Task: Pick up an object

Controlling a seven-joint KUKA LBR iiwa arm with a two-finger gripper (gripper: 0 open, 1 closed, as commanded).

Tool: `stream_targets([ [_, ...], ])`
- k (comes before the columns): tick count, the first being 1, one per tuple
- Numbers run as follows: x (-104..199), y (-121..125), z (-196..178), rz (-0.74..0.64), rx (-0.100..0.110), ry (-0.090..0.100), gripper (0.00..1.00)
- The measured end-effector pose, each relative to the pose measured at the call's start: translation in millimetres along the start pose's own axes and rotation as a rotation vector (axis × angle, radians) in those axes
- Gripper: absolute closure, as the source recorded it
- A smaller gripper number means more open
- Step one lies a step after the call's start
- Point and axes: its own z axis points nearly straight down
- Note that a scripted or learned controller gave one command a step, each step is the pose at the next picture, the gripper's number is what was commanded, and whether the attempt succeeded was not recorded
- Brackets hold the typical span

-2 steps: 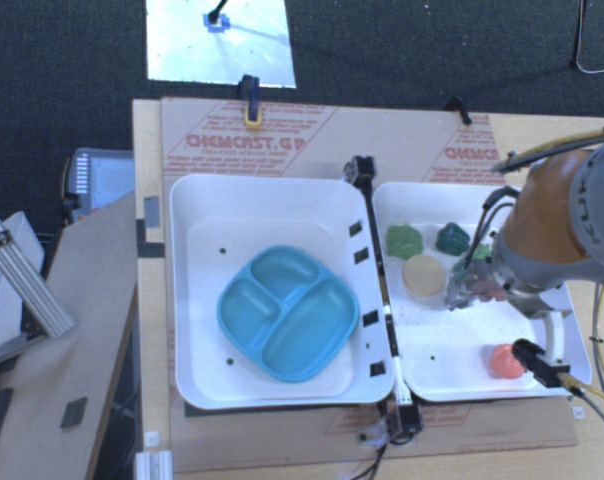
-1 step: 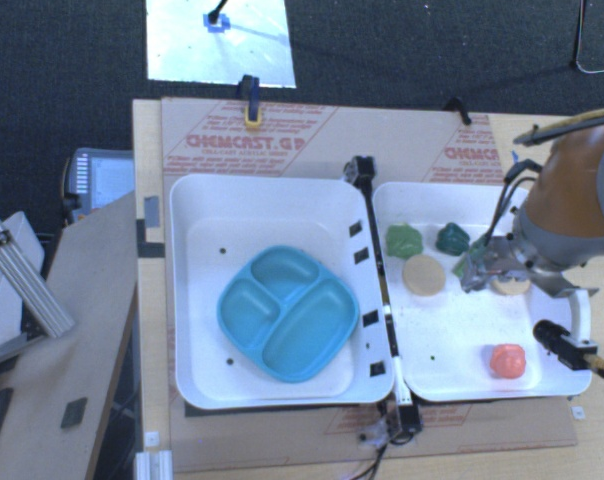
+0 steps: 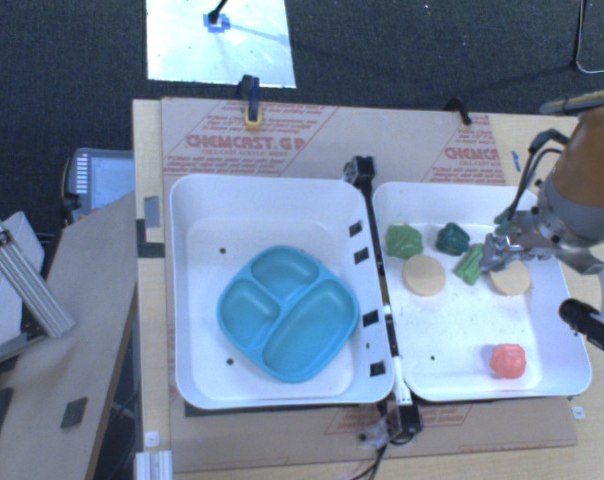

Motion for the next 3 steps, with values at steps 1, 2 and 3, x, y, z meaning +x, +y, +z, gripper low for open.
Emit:
stream_targets([
  [1, 0, 2, -27, 0.000, 0.003, 0.001, 1.00],
  [2, 52, 10, -13, -0.005, 0.006, 0.003, 1.00],
  [3, 105, 19, 0, -0.005, 0.008, 0.004, 1.00],
])
